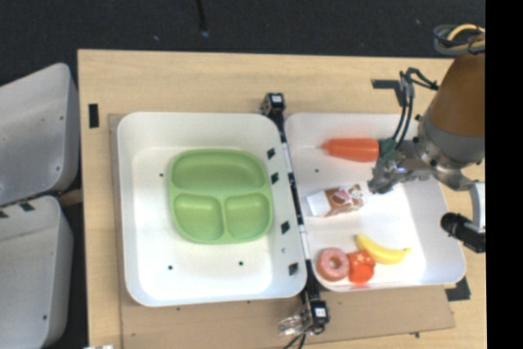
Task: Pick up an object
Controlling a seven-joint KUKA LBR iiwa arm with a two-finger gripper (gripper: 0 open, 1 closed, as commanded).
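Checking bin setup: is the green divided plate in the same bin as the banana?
No, the green three-compartment plastic plate lies in the left white bin, while the yellow banana lies in the right white bin.

One fixed camera here, mounted above the wooden bench and looking down at a slant, so the far edge sits toward the top of the picture with dark floor beyond it. It stands well back: both white bins fit in whole, the left bin and the right bin side by side. The grey arm comes in from the picture's right side.
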